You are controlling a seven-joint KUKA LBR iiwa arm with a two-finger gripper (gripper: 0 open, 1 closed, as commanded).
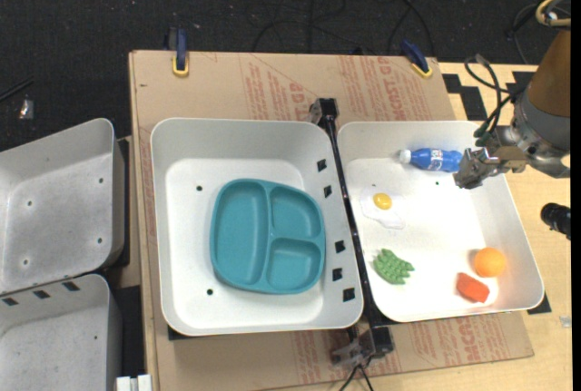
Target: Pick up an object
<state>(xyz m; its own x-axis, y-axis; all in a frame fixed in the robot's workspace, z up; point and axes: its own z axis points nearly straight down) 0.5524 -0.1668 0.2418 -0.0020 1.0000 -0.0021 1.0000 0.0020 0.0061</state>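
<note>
In the right bin [508, 226] lie a small blue bottle with a white cap [430, 159] at the back, a fried egg toy [382, 201] near the left wall, a green pea pod [393, 267], an orange ball [489, 261] and a red-orange piece [472, 288] at the front right. My gripper [472, 173] hangs at the bin's back right, just right of the bottle's blue end and close to it. Nothing shows between its dark fingers.
The left bin [182, 153] holds a teal divided plate [269, 236]. A black divider [338, 199] runs between the bins. Both stand on a cardboard sheet [272, 81] held by clamps. Spare white bin lids [54, 199] lie off to the left.
</note>
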